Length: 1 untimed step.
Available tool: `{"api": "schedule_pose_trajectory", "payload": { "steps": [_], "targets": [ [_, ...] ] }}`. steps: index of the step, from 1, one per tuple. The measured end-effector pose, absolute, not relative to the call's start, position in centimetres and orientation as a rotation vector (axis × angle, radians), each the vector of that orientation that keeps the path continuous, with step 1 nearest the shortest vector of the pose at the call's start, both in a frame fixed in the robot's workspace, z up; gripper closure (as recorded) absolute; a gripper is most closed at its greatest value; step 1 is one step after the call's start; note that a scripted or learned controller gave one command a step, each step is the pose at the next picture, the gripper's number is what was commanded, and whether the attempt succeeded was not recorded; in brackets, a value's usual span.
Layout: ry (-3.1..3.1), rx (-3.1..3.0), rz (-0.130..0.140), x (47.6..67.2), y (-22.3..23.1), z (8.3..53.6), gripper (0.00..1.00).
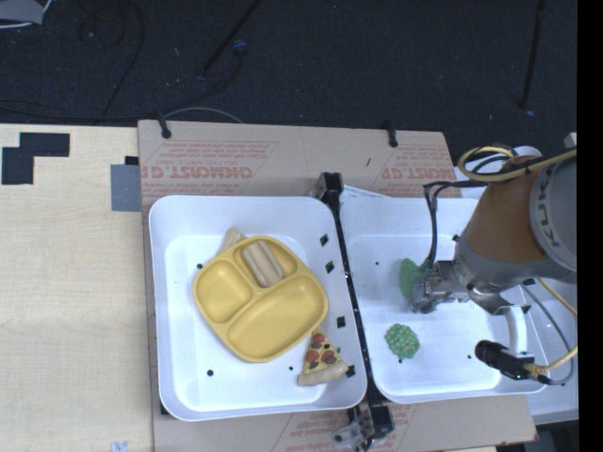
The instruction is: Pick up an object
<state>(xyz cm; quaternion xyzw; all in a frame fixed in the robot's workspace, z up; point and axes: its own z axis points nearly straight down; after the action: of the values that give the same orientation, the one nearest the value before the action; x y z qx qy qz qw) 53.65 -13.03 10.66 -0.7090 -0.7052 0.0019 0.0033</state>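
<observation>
In the right bin (pixel 443 389) lie two green toys: a flat leafy one (pixel 408 278) near the middle and a round bumpy one (pixel 402 340) closer to the front. My gripper (pixel 426 295) reaches in from the right and sits low, right beside the leafy piece and above the round one. The orange band and grey wrist (pixel 504 238) rise behind it.
The left bin (pixel 179 252) holds a yellow divided plate (pixel 236 299) with a tan hot-dog toy (pixel 264 262) in one section, and a pizza slice toy (pixel 323 360) at its front right. A black divider (pixel 344 281) separates the bins. Cables (pixel 513 356) trail at the right.
</observation>
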Motion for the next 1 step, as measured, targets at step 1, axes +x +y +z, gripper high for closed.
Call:
{"api": "schedule_pose_trajectory", "payload": {
  "steps": [1],
  "targets": [
    [-2.222,-2.222,-0.001,52.87,-12.54,15.70,1.00]
  ]
}}
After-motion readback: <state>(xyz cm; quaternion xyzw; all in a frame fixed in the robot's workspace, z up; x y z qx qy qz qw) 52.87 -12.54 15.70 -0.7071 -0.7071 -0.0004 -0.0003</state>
